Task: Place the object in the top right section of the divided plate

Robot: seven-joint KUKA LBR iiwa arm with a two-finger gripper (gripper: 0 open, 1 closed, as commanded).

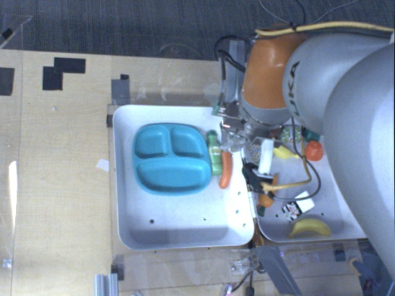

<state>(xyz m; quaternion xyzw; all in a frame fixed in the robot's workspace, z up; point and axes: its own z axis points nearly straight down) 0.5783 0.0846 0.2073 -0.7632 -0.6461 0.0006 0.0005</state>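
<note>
Two shallow white bins sit side by side on a pale wooden bench. An orange carrot-like object lies in the left bin, just beside the right edge of the blue divided plate. Its long axis runs up and down in the view. A green object lies between them, also upright. Above them hangs the gripper; whether it is open I cannot tell. A banana lies in the right bin.
</note>
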